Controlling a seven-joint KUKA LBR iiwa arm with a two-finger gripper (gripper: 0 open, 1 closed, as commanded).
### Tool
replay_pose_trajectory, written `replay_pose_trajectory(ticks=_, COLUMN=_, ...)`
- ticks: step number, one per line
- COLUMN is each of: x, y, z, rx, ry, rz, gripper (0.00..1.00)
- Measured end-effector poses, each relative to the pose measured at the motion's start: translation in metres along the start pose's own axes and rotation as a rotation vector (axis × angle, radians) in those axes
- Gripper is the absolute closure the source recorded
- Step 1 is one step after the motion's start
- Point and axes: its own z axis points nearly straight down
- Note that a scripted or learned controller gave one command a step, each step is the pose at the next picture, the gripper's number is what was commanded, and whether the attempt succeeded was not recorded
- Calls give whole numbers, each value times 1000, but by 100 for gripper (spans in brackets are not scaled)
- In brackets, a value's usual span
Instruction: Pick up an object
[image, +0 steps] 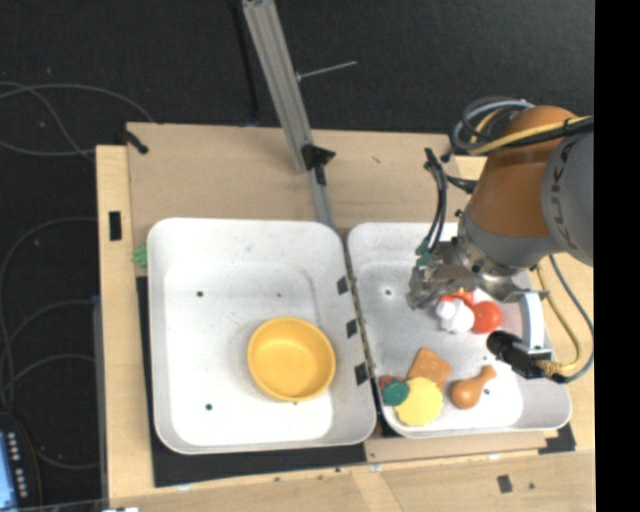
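Seen from above at a slant, two shallow white bins sit side by side on a bench, and places here are given relative to the right bin (395, 262). Nearest the viewer, along that bin's front wall, lie a round yellow piece (420, 402) with a small green piece (396, 390) touching its left side, a tan wedge (430, 364) just behind them, and to their right a brown pear-shaped piece (470, 388). The pear-shaped piece lies tilted, its fat end toward the front of the bin and its thin neck pointing back and to the right, so its long axis runs diagonally. Farther back, near the bin's middle, a red and white object (466, 314) rests on the floor, white part to the left, red part to the right, its long axis roughly across the bin. The gripper (428, 290) hangs just behind and to the left of this object, close beside it or touching it; whether it is open or closed cannot be told. Nothing is visibly held. The red and white object looks like the likeliest thing to pick, lying forward and right of the gripper. In the neighbouring left bin (200, 260) sits a yellow bowl (291, 358). Beyond the right bin's back wall rises the grey arm with its orange band (515, 190).
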Motion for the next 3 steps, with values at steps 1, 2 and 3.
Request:
replay_pose_trajectory(ticks=1, x=57, y=17, z=6, rx=1, ry=0, rz=0, gripper=100)
replay_pose_trajectory(ticks=2, x=105, y=33, z=-10, rx=2, ry=-1, rz=4, gripper=100)
replay_pose_trajectory(ticks=3, x=150, y=52, z=-1, rx=1, ry=-3, rz=3, gripper=100)
